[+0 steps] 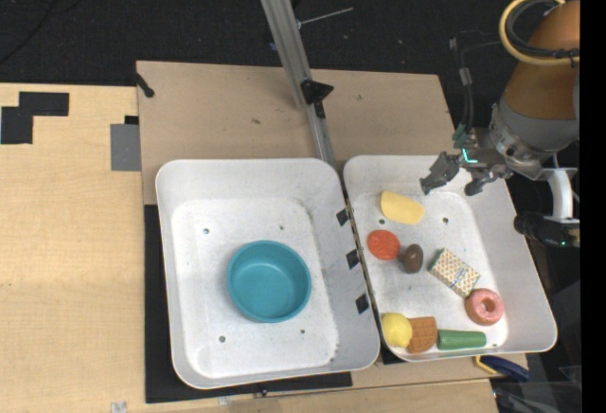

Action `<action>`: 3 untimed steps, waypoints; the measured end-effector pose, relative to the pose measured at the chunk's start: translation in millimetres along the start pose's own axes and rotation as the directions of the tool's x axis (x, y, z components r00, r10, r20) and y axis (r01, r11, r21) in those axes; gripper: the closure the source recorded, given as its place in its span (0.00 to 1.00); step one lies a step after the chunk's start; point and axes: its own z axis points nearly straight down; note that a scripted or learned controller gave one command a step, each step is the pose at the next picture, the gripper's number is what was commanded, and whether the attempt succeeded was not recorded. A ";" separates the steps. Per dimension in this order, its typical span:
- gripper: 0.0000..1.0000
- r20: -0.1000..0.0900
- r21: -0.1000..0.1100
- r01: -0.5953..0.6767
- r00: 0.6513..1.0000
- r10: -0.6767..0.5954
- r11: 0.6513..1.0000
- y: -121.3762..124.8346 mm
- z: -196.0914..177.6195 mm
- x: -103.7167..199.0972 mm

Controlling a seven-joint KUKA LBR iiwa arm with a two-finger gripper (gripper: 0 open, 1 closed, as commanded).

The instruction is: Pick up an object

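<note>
Tool (462, 175) spread, holding nothing, above right bin (530, 307) back edge. Yellow piece (402, 207) just below it. Teal bowl (269, 281) in left bin (189, 212).

Smooth teal plastic bowl (269, 281), matt white bins (189, 184), wooden bench (57, 212)

Bowl (269, 281) in left bin (180, 184)

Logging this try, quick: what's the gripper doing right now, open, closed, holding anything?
Gripper: open, holding nothing, above the far edge of the right bin.
</note>
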 end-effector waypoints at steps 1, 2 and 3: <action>0.00 0.000 0.000 0.000 1.000 0.000 1.000 0.0 0.1 0.0; 0.00 0.000 0.004 0.000 1.000 0.000 1.000 -5.2 47.9 -7.4; 0.00 -0.001 0.004 0.001 1.000 -0.001 1.000 -11.0 95.0 -0.1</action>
